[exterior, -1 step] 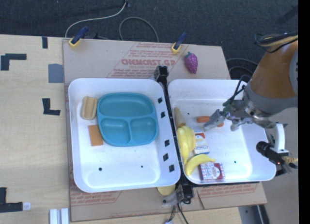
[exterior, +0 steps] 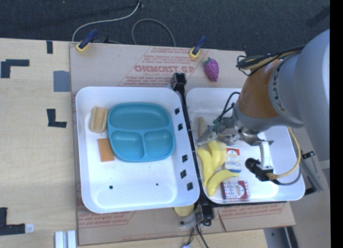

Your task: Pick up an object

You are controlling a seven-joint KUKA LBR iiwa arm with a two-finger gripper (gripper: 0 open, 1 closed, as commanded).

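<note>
2 shallow white bins are seen side by side on the desk [exterior: 32,134], each laid on a cardboard sheet [exterior: 155,70] that is held by 2 clips at the upper edge, presumably so that the bins are kept from sliding when objects are pushed. In the left bin [exterior: 91,188], at the centre left of the frame, a blue divided plate [exterior: 142,132] is placed, with a tan bread-like piece [exterior: 98,119] and an orange block [exterior: 105,149] just beside its left rim. A purple grape cluster [exterior: 211,68] is left outside the bins, on the cardboard above the right bin.

In the right bin [exterior: 289,190], at the centre right of the frame, the candidates for picking are gathered: a bunch of yellow bananas [exterior: 214,164] near the bin's left wall, a small white carton [exterior: 232,160] touching it on the right, and a red and white packet [exterior: 235,189] below, near the lower rim. These are crowded together, so a clean grasp of 1 item is judged to be difficult.

The arm is brought in from the right of the frame, with its grey body and orange band bent over the right bin and the wrist pointed down and leftward. The tool [exterior: 214,129] is lowered just above the top of the bananas, close to the bin's left wall. Whether it is set wide or narrow cannot be told, since it is blurred and seen from above. No object is seen to be held; the bananas are judged the likely target.
</note>
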